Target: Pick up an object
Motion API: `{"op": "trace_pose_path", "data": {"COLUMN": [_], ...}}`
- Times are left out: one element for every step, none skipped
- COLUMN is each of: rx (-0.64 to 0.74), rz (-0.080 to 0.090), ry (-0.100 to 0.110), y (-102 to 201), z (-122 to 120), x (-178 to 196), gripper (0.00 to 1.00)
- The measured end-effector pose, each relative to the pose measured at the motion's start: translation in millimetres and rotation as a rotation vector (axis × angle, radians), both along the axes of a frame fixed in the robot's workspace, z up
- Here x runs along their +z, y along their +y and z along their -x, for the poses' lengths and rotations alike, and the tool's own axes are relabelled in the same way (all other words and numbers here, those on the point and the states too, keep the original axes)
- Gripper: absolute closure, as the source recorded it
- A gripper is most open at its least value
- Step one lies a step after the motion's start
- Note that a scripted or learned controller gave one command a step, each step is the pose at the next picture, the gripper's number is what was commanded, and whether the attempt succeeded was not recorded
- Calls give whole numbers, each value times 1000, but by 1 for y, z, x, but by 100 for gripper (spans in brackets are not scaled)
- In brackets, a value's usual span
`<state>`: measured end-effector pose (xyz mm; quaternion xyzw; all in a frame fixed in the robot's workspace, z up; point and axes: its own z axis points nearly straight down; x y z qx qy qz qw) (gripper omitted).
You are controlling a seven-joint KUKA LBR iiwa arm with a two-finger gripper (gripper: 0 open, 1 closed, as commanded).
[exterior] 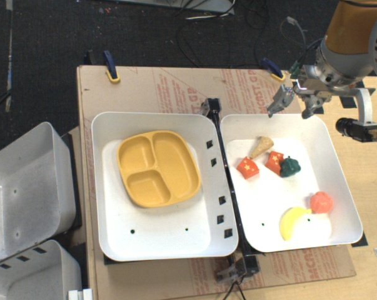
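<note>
Nearest the camera, low in the right bin (338, 161), lies a yellow banana-shaped piece (292, 222), with a pink-red rounded piece (322, 202) just beside it toward the bin's right wall. Further up the bin floor sits a tight cluster: a tan cone (261, 146), an orange-red block (248, 168), a second red block (274, 162) and a dark green piece (291, 167) touching that second block. Across the divider, the left bin (107, 230) carries a yellow compartment tray (157, 167).

My hand (296, 103) hangs over the far rim of the right bin, its two fingers spread apart with nothing between them. Any of these pieces would serve, and I judge the tan cone the handiest target: it lies closest to me, toward the camera and a little to the view's left of my fingertips, well below them. Its long axis runs at a slant, narrow tip toward the bin's middle, so I expect I must close across its width rather than along it. My concern is the orange-red block just beside it, which a finger could nudge on the way down.
</note>
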<state>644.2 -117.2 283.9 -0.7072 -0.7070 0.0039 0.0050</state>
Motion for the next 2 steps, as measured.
{"op": "trace_pose_path", "data": {"rx": [2,1], "rz": [2,1], "ry": [-12,-6], "y": [0,8], "z": [-2,1], "x": [7,-54], "gripper": [0,0]}}
